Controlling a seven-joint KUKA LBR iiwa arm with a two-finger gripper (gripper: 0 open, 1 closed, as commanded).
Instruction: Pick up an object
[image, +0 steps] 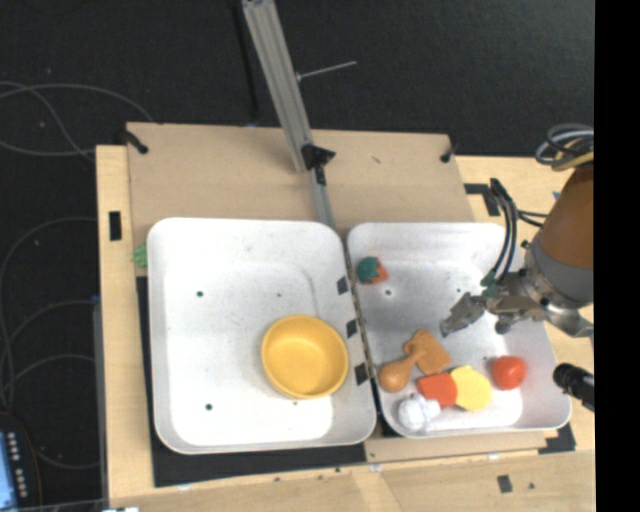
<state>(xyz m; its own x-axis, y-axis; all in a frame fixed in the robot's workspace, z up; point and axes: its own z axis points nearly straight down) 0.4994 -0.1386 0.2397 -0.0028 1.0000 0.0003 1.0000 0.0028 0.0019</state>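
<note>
The left bin (200, 330) carries a yellow bowl (304, 356) near its right wall, and the right bin (430, 245) holds the small things. The arm (570, 235) reaches in from the right, and its gripper (478, 310) hangs above bare floor in the right bin; nothing shows between its fingers, and whether they stand wide or narrow I cannot tell. Candidates sit apart from it: a tan wooden piece (415, 358), a yellow block (472, 388), an orange block (437, 388), a red ball (509, 372), a white object (414, 411), and a small green and red piece (370, 269). By my reading, nothing is picked; choosing, descending, closing and lifting all remain.
</note>
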